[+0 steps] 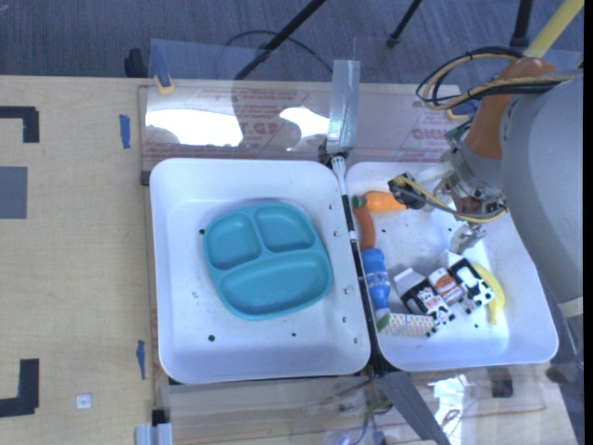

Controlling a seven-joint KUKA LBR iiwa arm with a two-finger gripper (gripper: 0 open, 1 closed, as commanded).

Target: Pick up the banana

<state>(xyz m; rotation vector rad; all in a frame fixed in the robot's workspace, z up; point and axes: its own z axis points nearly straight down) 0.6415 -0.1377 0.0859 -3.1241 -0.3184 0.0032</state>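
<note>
The banana (494, 297) is seen in the right bin (533, 336); the gripper (466, 236) is poised above; its grip cannot be told; no writing can be read.

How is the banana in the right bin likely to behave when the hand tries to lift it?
The banana looks curved and smooth, so it may slip or pivot between fingers. It lies against the cluttered small boxes, so it may drag them along. It probably feels light and fairly stiff.
</note>
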